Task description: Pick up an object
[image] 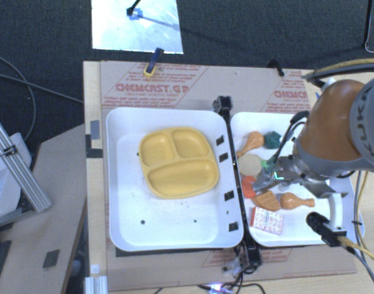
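My gripper [274, 175] hangs low over the middle of the right bin [297, 241], under the orange band of the arm. Right around it lie a pale round ball [249, 164], a red piece [248, 186], an orange chunk [267, 200] and a toy drumstick [295, 201]. A second drumstick [252, 142] and a teal piece [271, 139] lie toward the bin's far side. A red-and-white patterned packet [267, 220] rests near the front. The wrist hides the fingertips, and nothing is visibly held.
The left bin [122, 225] holds a yellow divided plate [176, 162]. A black divider [231, 164] with clips runs between the two bins. Both stand on a cardboard sheet [175, 87]; a metal frame [15, 164] stands at the left.
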Controlling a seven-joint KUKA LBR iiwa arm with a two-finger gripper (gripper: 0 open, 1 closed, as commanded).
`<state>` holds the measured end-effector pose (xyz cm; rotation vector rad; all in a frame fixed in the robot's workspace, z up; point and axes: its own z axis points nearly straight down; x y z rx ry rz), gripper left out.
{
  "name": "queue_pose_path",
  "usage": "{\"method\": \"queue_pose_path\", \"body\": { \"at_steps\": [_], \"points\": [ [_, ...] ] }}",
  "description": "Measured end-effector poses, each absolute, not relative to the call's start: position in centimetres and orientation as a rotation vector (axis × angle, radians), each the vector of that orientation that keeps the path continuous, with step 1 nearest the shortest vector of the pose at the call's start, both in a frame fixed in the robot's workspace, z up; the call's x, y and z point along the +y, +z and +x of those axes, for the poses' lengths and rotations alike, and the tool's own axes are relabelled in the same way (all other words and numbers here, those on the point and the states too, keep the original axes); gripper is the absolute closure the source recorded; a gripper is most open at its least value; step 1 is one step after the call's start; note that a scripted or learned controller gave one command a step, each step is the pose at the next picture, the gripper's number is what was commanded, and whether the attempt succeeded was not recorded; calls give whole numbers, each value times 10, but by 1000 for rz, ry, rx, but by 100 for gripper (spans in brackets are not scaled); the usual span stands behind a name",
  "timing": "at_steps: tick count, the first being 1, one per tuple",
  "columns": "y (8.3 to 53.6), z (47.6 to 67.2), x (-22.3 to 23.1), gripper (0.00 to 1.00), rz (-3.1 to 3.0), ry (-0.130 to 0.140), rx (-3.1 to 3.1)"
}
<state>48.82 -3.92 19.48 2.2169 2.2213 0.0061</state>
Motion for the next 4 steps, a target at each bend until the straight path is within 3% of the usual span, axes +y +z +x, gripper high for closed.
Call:
{"method": "queue_pose_path", "body": {
  "at_steps": [1, 2, 3, 4],
  "points": [
    [206, 490, -39, 100, 2211, 10, 2224],
    [205, 490, -39, 0, 2214, 10, 2222],
    [346, 488, 33, 0, 2201, 22, 2229],
    [350, 488, 28, 100, 2208, 8, 2227]
  ]
}}
